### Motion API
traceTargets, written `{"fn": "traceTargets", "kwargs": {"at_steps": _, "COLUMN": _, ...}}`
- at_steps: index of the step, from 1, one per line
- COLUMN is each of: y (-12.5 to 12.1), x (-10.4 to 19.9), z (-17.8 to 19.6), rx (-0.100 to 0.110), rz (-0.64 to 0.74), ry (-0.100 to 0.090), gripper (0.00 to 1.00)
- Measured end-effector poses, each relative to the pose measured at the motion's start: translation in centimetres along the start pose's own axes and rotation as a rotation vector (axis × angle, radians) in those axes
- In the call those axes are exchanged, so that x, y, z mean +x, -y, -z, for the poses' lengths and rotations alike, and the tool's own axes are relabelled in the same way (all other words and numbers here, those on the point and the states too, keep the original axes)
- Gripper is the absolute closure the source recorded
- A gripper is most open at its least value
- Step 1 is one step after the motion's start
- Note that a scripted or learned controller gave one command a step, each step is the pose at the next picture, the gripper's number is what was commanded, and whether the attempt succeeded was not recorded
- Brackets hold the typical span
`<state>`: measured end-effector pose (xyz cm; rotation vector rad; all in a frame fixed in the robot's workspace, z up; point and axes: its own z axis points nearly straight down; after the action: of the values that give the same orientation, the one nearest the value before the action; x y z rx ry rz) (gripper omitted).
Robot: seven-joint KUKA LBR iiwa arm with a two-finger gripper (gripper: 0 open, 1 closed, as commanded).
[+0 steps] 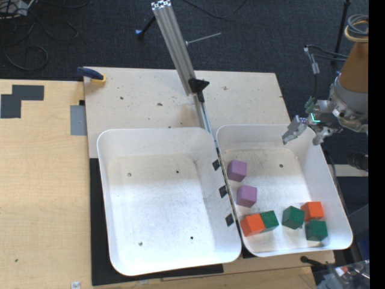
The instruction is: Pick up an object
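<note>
**Hand open above the right bin's far edge**

The hand (307, 131) hangs with its two fingers spread and nothing between them, over the far rim of the right bin (337, 185). Below and left of it lie two purple blocks (237, 169); further below sit orange blocks (252, 224) and green blocks (293, 217).

Slanted aluminium rail (178, 47), blue clamp (90, 74) at bench corner, floor cables (24, 47)

Lighting: even, bright overhead — the white bins (162, 264) near glare, shadows under my arm (355, 77) faint. Floor (252, 29) dim. Focus: soft throughout — block edges slightly blurred, resolution coarse. Edge distortion: slight.
</note>
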<state>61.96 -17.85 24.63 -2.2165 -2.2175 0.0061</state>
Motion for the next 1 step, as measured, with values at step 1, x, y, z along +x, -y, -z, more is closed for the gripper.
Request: {"fn": "traceTargets", "kwargs": {"at_steps": 1, "y": -0.09, "x": 0.03, "z": 0.25, "rx": -0.004, "rz": 0.003, "ry": 0.001, "gripper": 0.00}}
